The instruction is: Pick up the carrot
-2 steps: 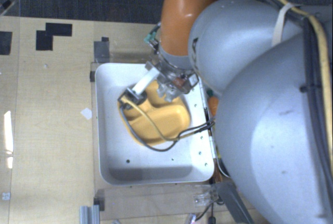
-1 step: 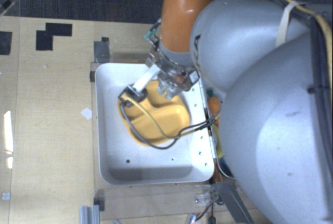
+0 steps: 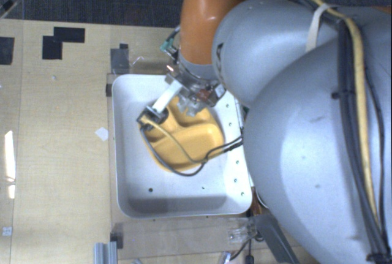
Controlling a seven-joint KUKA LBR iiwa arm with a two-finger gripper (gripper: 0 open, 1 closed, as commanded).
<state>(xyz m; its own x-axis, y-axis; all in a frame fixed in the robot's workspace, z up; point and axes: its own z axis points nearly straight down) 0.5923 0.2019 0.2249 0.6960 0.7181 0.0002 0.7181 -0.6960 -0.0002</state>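
White bin (image 3: 131, 165): gripper (image 3: 191, 103) over yellow object (image 3: 193, 134), possibly touching.

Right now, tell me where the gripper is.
In the camera view the gripper hangs over the upper middle of the white bin, just above the top end of a yellow-orange object lying in it.

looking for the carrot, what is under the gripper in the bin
A yellow thing lies in the white bin under the gripper, which covers its top end. The arm covers the bench to the right, so nothing there can be seen.
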